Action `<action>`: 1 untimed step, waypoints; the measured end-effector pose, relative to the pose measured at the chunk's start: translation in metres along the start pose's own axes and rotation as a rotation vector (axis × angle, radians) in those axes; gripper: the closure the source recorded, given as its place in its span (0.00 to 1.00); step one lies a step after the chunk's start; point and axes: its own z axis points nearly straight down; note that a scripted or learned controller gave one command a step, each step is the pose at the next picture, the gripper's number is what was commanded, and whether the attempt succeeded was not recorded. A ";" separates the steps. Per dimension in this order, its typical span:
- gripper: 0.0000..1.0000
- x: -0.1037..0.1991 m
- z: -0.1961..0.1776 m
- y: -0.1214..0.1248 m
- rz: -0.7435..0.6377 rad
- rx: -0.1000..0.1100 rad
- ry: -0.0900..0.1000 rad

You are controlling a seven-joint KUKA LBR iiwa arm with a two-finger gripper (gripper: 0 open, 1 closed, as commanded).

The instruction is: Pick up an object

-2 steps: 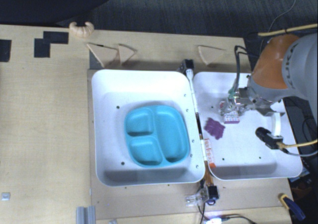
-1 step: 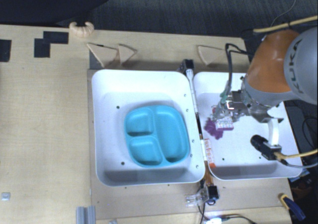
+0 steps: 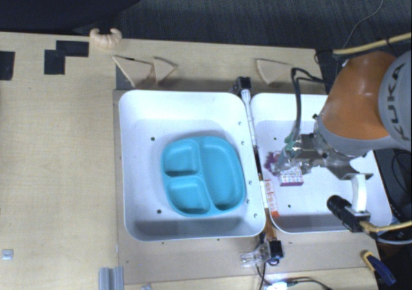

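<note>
In the right bin (image 3: 309,221), a small pink and white packet (image 3: 291,177) with a purple part lies near the left wall. My gripper (image 3: 285,159) hangs directly over it, at the end of the grey arm with the orange band (image 3: 357,99) reaching in from the right. The gripper body covers the packet's upper part, so I cannot tell whether it touches the packet. A blue divided plate (image 3: 205,174) with three compartments lies in the middle of the left bin (image 3: 138,121).
The wall between the two bins (image 3: 255,154) runs just left of the gripper. A red and white label (image 3: 270,196) sits on that wall near the front. The wooden bench (image 3: 58,173) stretches out to the left.
</note>
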 end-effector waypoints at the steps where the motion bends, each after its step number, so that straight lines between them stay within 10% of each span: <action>1: 1.00 0.035 0.006 0.000 0.000 0.001 0.000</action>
